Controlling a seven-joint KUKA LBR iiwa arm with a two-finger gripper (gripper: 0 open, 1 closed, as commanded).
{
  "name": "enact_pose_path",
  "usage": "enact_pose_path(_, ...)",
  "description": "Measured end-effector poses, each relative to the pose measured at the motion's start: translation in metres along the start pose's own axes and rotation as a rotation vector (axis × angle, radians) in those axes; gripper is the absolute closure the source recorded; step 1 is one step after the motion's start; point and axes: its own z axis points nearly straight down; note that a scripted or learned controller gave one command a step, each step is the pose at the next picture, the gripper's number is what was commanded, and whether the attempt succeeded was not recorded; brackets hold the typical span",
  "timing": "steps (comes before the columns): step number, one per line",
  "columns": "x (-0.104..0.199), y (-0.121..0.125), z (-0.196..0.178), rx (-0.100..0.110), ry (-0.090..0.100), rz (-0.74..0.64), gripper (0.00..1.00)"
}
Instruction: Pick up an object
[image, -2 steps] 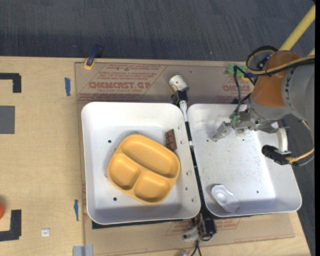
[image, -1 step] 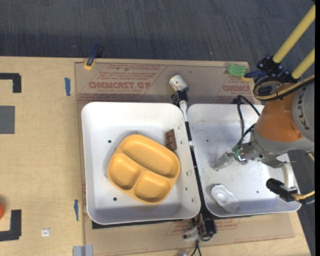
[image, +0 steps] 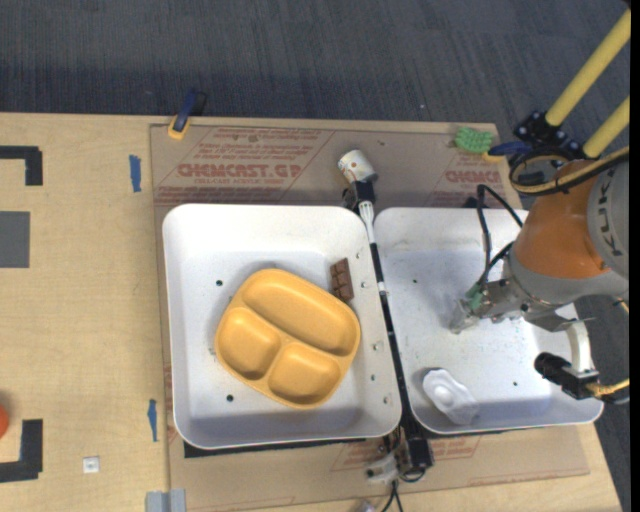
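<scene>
The clear plastic piece (image: 449, 392) lies at six o'clock in the right bin (image: 560, 410), looking light, stiff and slick; grip its narrow sides. The gripper (image: 468, 310) hovers near centre, grasp unreadable.

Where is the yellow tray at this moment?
The yellow tray lies in the left bin, near its middle, with a small brown block just beyond its upper right edge.
</scene>
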Motion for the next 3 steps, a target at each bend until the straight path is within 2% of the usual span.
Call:
enact_pose_path(1,0.0,0.0,0.0,0.0,0.0,0.0,0.0)
enact_pose_path(2,-0.027,0.038,-0.054,0.001,-0.004,-0.037,0.0)
enact_pose_path(3,-0.014,0.003,0.01,0.003,-0.002,-0.234,0.0)
